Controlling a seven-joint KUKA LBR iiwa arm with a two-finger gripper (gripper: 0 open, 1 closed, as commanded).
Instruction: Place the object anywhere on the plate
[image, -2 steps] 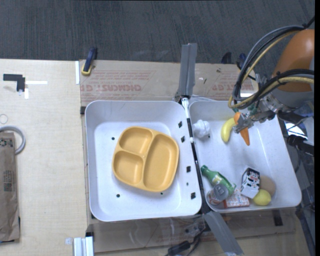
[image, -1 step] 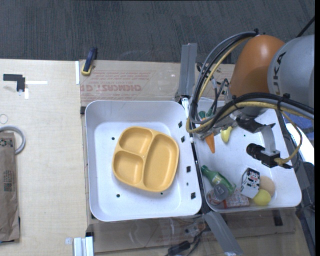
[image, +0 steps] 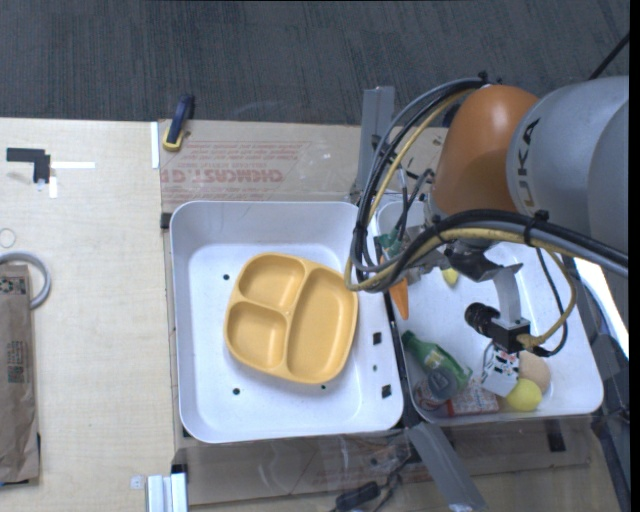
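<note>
Camera view: the pincer (image: 500, 372) hangs low in the right bin (image: 570, 300) among the clutter, the plate well off to its left.

Whether the pincer is spread, pressed together or pinching anything cannot be told; its tip merges with a small white block beneath it. Just beside it to the right lie a yellow lemon (image: 524, 396) and a pale egg-like piece (image: 535, 372); to its left lies a green bottle (image: 432, 356), long axis slanting. Which one is the object is unclear. The yellow plate (image: 292, 318), three-sectioned, sits bare in the left bin (image: 200, 300), so any carry runs leftward across both bin walls. Cables and the arm hide the right bin's upper part.
</note>
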